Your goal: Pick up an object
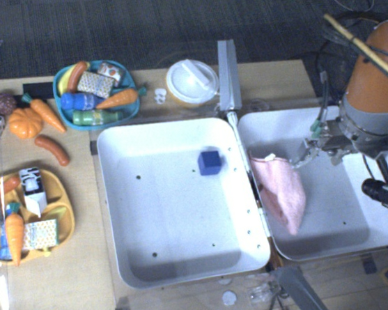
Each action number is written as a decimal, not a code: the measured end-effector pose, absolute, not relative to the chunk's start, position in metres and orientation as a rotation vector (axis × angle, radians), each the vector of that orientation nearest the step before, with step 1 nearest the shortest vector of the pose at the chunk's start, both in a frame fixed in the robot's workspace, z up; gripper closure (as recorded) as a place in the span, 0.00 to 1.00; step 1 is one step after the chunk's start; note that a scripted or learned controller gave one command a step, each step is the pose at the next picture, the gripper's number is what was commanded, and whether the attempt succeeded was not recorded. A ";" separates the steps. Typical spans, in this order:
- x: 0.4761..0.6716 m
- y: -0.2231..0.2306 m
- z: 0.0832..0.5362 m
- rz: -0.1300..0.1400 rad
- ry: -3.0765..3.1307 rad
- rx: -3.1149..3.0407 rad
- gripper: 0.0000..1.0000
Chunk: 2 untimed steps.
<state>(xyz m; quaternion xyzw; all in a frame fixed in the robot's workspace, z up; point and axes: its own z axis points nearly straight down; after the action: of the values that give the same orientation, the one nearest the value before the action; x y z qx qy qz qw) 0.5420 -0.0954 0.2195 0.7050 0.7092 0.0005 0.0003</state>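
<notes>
Two white bins sit on the table [89, 269]: the left bin [178, 258] and right bin [344, 237]. One pink cloth [280, 189] lies against the right bin's left wall. One blue cube [210, 161] sits in the left bin. Nothing is lifted yet. The gripper [305, 155] hangs just right of the cloth; whether the jaws are released or clenched, I cannot tell.
</notes>
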 end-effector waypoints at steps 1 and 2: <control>0.573 -0.098 0.098 0.014 2.236 2.191 0.00; 0.601 -0.157 0.140 0.003 2.123 2.310 0.00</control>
<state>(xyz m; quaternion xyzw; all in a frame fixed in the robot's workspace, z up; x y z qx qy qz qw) 0.6012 -0.1568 0.1399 0.7362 0.6768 0.0011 0.0020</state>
